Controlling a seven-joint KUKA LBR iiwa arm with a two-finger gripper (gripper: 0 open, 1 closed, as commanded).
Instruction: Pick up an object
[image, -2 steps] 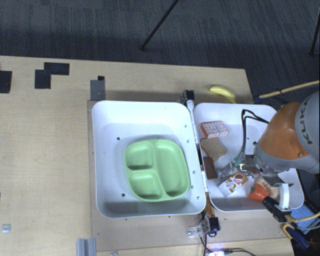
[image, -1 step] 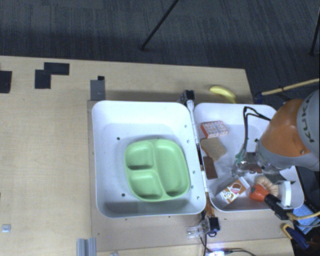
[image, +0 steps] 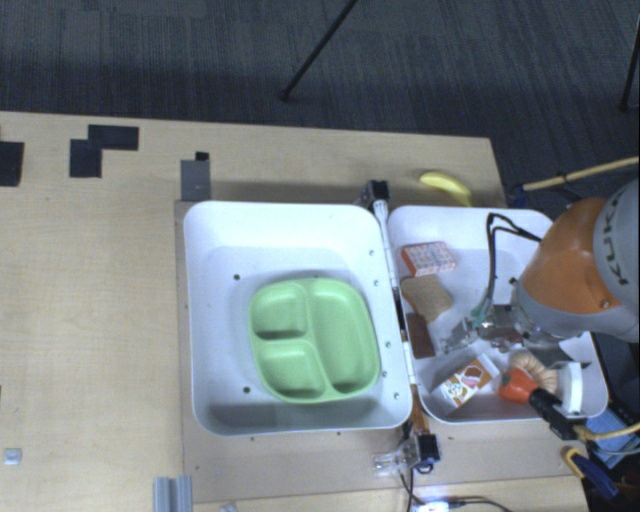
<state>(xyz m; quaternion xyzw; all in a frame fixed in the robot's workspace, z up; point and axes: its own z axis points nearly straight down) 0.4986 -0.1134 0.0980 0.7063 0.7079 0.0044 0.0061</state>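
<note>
Camera view: my arm (image: 580, 270) reaches in from the right, gripper (image: 470, 335) low in the right bin (image: 470, 225) beside the brown block (image: 427, 297), jaw state unclear

Grey arm (image: 590, 275) reaches in from the right — orange band showing, pincer (image: 478, 330) lowered

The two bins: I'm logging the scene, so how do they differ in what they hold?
The left bin holds one green divided tray; the right bin holds several small items, including a patterned box and a brown block. The arm reaches into the right bin, not the left bin. Both are shallow and white.
</note>
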